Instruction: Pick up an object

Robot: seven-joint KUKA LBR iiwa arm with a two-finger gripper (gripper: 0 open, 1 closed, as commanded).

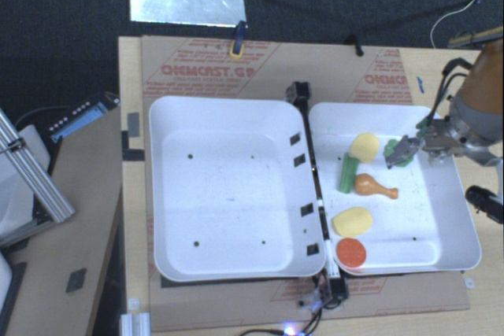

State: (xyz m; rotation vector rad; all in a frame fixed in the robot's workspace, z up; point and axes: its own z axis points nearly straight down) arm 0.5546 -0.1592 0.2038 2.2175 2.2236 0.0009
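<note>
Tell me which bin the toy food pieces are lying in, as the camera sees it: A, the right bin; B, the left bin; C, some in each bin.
A: the yellow piece, the green stick, the orange drumstick and the red disc all lie in the right bin.

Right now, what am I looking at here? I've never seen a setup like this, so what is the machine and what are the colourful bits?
One camera looks down at a slant on a bench with two shallow white bins. The left bin sits beside the right bin, which holds toy food: a yellow ball, a green stick, an orange drumstick shape, a yellow lump and a red-orange disc. The grey and orange robot arm reaches in from the right. Its gripper is at a small green piece; whether it grips it is unclear.
</note>
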